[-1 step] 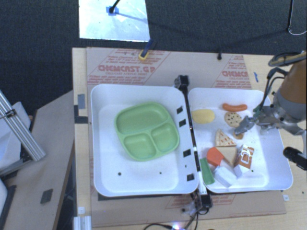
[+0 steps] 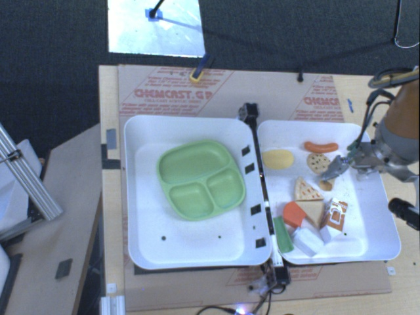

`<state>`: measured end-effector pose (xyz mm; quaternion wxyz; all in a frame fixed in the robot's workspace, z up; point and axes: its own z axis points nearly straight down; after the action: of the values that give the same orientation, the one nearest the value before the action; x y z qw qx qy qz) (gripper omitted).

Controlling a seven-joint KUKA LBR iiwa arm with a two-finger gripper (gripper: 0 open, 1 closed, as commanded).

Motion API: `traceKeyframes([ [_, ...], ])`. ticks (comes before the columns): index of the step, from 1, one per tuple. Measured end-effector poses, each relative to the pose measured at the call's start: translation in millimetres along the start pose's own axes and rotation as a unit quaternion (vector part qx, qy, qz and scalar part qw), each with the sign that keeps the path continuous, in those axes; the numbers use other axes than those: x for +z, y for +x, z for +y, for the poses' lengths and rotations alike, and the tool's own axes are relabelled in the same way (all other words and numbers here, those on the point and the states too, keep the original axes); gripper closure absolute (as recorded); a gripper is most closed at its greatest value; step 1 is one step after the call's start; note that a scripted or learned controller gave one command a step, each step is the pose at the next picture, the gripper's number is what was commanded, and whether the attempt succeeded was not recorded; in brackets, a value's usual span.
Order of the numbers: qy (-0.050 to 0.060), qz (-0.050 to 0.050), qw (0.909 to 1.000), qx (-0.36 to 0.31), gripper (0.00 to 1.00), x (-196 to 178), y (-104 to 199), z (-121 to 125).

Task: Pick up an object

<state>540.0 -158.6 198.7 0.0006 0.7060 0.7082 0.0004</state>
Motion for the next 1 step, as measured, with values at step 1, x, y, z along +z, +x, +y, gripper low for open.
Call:
traceKeyframes([
  [1, 0.002, 0.001, 1.0000, 0.001, 0.00, 57.0, -6.6, -7.0],
])
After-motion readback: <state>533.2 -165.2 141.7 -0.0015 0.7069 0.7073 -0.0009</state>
